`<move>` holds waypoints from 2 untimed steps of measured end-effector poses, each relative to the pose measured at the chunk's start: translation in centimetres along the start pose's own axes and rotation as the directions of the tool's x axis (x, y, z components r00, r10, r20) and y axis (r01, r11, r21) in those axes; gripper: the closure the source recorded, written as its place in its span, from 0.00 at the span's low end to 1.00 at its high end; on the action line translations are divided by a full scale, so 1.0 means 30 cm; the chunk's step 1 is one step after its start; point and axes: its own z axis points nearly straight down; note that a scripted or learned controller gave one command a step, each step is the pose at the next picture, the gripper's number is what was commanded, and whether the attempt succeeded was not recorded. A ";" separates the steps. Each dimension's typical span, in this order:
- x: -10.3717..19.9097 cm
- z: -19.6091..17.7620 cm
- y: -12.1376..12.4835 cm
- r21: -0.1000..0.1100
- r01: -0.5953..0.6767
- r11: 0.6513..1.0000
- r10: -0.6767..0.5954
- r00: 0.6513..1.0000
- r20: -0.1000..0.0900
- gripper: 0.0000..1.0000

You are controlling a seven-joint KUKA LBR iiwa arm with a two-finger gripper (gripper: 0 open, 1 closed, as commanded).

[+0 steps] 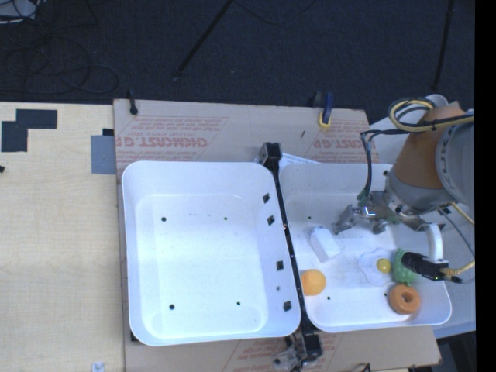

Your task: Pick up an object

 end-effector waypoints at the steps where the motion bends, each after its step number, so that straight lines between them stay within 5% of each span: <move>1: -0.002 -0.048 -0.004 0.000 0.002 1.000 -0.002 1.000 0.001 1.00; 2: 0.369 -0.351 0.041 -0.007 0.004 1.000 -0.004 1.000 -0.001 1.00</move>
